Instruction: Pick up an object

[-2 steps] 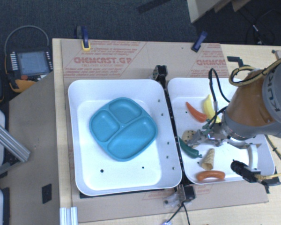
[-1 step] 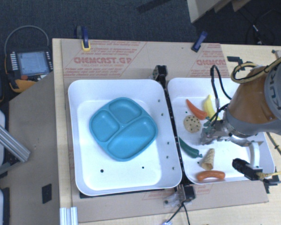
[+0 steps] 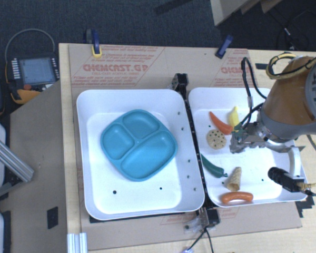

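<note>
The hand (image 3: 238,141) hangs low in the right bin (image 3: 284,195), beside the cookie (image 3: 216,138) and carrot (image 3: 219,122); its grip I cannot tell. Best to settle squarely over one item, clear of neighbours, before closing.

Both white bins, left (image 3: 89,157) and right (image 3: 263,194), looked like smooth moulded plastic with a soft sheen. Blue divided plate (image 3: 138,144) in the left bin: plastic, satin finish, no glare. Tabletop (image 3: 121,62) around the bins was matt brown board, paper-like, printed with red lettering. In the right bin, the orange sausage (image 3: 237,197) and red pepper (image 3: 219,122) appeared glossy, plastic-looking; the round cookie (image 3: 216,138) and cone (image 3: 233,179) beside them looked matt and rough-textured. Arm casing (image 3: 289,96) above the right bin: smooth, semi-gloss orange-brown and grey. Pincer (image 3: 241,140) looked dull grey metal.
</note>
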Tool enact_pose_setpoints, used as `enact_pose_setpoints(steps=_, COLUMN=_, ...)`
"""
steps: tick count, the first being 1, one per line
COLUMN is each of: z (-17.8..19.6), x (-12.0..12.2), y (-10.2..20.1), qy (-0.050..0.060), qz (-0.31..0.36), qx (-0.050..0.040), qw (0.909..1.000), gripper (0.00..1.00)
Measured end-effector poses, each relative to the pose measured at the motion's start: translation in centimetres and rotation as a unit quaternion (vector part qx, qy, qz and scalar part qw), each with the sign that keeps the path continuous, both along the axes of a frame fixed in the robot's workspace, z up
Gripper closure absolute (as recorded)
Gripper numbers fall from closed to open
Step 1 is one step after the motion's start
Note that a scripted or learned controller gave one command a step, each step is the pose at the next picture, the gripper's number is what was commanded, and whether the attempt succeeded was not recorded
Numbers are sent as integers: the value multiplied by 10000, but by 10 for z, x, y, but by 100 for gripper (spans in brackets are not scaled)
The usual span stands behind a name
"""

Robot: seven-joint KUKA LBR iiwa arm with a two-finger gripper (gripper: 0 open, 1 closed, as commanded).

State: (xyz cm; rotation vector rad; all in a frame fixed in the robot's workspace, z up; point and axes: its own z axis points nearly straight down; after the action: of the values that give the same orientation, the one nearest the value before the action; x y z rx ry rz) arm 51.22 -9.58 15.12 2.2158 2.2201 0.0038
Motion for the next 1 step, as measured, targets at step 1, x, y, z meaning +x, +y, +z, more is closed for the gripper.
enact_pose_setpoints(steps=1, z=53, x=1, y=0, qy=-9, qz=-4, qx=-1, qw=10000, gripper=100)
